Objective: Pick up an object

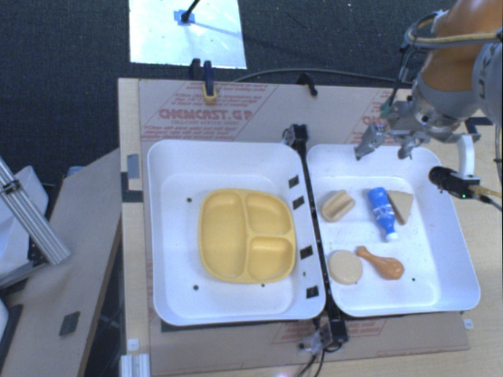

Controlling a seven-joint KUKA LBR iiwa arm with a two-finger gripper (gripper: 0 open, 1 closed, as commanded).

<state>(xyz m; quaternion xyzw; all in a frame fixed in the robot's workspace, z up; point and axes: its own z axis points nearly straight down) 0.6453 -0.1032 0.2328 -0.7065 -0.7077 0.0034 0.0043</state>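
Grey claw (387, 143) spread wide (nothing held), above right bin (452, 285), blue bottle (383, 213) below.

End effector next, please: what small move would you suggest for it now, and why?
Probably lower it forward toward the blue bottle. The end effector hangs open above the right bin's far edge, holding nothing, and the bottle lies nearest below it.

The two bins (236, 159) were plain white. A yellow divided tray (247, 236) lay in the left one. In the right were a tan bread-like piece (338, 206), a blue tube (382, 212) with a white cap, a beige wedge (403, 206), a pale cream disc (345, 267) and an orange-brown drumstick (382, 263). The arm (464, 45) was grey with orange, its gripper (387, 143) seemingly dull silver.
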